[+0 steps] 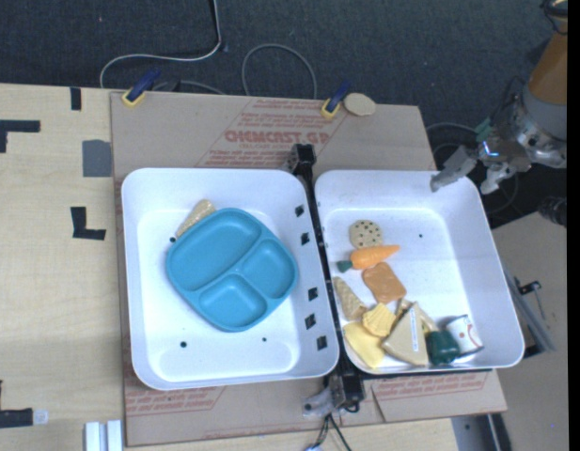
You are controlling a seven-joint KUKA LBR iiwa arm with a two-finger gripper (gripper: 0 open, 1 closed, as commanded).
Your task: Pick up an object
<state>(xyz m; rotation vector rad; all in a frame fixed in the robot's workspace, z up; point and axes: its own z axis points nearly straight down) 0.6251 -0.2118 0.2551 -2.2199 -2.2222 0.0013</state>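
Observation:
The right bin point(459, 216) holds a pile of toy food along its near left side: a round cookie point(366, 232), an orange carrot point(372, 256), a brown toast slice point(384, 283), yellow cheese pieces point(378, 323), a sandwich wedge point(409, 338), a dark green piece point(441, 348) and a small white cup point(464, 332). My gripper point(470, 176) hovers over the bin's far right corner, well away from the pile. Its fingers point(448, 174) are spread open with nothing between them.
The left bin point(144, 252) carries a blue divided plate point(235, 268) with a tan piece point(194, 218) poking out from under its far left edge. A tan disc point(360, 104) and two clamps lie on the cardboard behind the bins. A black divider point(308, 242) separates the bins.

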